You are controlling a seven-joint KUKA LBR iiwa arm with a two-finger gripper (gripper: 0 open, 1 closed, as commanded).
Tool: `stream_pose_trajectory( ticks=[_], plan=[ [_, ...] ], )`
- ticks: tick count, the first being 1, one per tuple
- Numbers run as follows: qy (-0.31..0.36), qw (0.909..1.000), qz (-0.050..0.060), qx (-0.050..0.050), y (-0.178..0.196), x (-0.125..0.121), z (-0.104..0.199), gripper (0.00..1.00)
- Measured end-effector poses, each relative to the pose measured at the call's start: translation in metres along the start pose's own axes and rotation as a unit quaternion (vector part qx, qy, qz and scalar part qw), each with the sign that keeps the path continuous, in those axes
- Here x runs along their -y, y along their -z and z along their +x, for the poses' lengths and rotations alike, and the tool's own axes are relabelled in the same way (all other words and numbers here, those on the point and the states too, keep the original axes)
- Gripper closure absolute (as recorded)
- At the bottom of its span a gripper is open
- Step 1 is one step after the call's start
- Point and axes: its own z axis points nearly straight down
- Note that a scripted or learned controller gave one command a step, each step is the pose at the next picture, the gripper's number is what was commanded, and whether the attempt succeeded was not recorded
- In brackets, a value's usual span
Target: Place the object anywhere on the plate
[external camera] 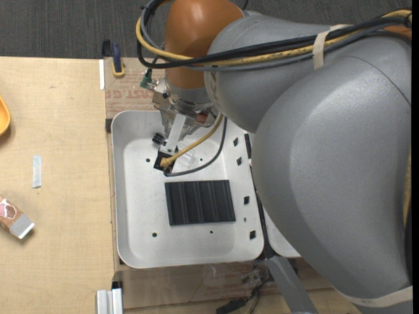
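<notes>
Orange dish sitting at far left of wooden bench, partly cut off. Black ribbed slab lying flat in white bin. Gripper hovering over bin rear, near slab; grasp state: cannot tell.

Grey arm in from the right, orange-banded wrist bent steeply down, claw pointing downward beneath it.

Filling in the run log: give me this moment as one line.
gripper: over white bin, upper left | black ribbed slab: flat mid-bin, clear of gripper
</notes>
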Motion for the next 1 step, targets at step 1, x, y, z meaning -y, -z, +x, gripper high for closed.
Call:
stream_pose_trajectory(
  ticks=[1],
  plan=[
    [0.16,0.9871,-0.002,-0.002,0.0384,0.0349,-0.0139,1.0]
  ],
)
